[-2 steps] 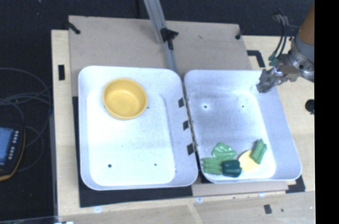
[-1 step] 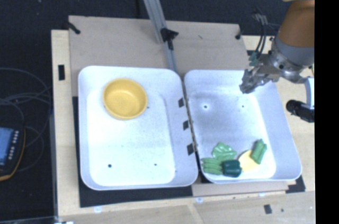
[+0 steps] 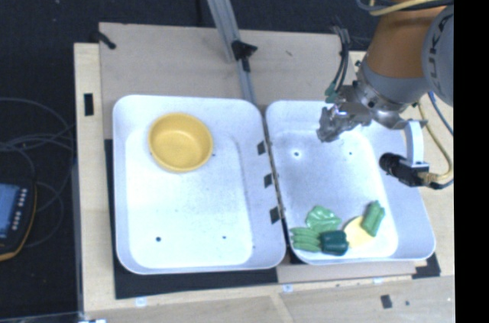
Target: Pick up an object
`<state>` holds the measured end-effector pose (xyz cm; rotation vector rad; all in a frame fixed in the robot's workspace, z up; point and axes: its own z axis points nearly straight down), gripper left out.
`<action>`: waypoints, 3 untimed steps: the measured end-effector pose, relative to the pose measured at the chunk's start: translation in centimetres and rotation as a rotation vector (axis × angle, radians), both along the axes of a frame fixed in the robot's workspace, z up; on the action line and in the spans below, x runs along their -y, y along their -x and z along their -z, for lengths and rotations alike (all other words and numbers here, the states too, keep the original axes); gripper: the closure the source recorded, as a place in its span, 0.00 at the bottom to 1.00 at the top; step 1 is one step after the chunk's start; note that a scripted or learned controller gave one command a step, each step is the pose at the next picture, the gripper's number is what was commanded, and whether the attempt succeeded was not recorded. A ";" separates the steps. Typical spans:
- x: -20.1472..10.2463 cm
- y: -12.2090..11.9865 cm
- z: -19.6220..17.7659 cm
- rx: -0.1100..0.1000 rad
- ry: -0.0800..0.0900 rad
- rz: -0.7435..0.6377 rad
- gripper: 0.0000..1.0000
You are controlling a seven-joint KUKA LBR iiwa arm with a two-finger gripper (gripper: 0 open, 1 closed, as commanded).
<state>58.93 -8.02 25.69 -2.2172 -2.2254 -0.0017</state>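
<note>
A yellow bowl (image 3: 180,142) sits in the left bin (image 3: 137,199), near its far left corner. In the right bin (image 3: 306,161), a cluster of small objects lies at the near edge: light green pieces (image 3: 322,219), a dark green block (image 3: 333,241), a yellow piece (image 3: 356,232) and a green stick (image 3: 373,217). My gripper (image 3: 330,129) hangs over the far part of the right bin, well away from the cluster, fingers pointing down. Nothing shows between them.
A grey metal pole (image 3: 218,1) slants down from the top to the gap between the bins. Black clips (image 3: 269,180) line the divide between the two bins. A black cable connector (image 3: 397,167) hangs off the arm over the right bin's right side.
</note>
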 end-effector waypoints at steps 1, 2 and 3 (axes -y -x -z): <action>-4.6 0.7 -0.6 0.001 0.000 0.000 1.00; -9.8 1.7 -1.1 0.001 0.000 0.000 1.00; -14.9 2.3 -1.0 0.000 0.000 -0.001 1.00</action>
